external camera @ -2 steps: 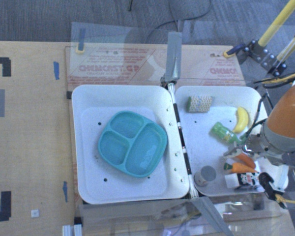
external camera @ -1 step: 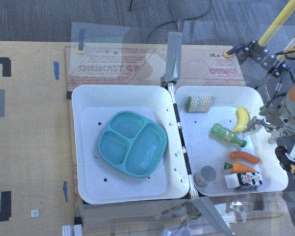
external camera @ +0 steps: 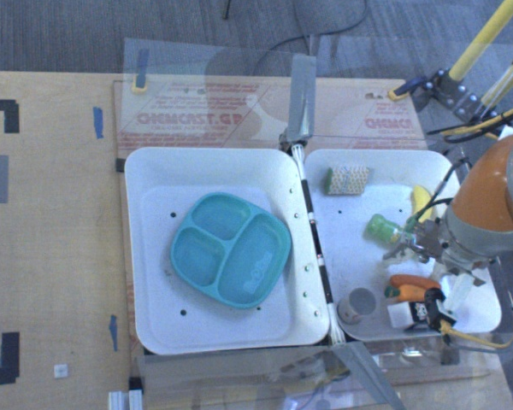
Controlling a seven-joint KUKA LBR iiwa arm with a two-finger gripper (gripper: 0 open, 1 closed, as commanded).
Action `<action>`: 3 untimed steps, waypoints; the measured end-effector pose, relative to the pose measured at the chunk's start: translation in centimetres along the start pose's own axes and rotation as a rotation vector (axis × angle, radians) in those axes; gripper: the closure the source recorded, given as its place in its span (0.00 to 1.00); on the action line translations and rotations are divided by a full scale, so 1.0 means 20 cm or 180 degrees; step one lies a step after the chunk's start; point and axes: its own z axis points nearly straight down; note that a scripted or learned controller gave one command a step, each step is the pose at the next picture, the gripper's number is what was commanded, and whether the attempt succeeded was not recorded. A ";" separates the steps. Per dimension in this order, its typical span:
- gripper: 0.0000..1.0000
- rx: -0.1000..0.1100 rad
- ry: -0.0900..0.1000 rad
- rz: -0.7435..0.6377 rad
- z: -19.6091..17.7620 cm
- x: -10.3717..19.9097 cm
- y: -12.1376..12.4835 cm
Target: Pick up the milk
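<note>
The milk [external camera: 408, 313] is a small white carton with a dark print. It lies at the front edge of the right bin [external camera: 359, 254], just below an orange carrot [external camera: 408, 284]. My gripper [external camera: 439, 267] hangs over the right part of that bin, under the grey wrist and orange band [external camera: 492, 196]. It is above and slightly right of the carton, and its body hides part of the bin floor. Nothing can be seen held in it.
The right bin also holds a green bottle [external camera: 381, 227], a yellow banana [external camera: 420, 200], a speckled sponge [external camera: 349, 178] at the back and a grey cup [external camera: 357, 301] at the front left. A teal divided plate [external camera: 231, 249] lies in the left bin [external camera: 154, 186].
</note>
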 end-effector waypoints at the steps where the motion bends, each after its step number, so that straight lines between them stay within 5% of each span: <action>1: 0.00 0.0030 -0.0007 0.0811 -0.57 0.02 0.39; 2: 0.00 0.0034 -0.0010 0.1445 -0.69 0.24 0.28; 3: 0.00 0.0030 -0.0007 0.0919 -1.08 0.47 0.21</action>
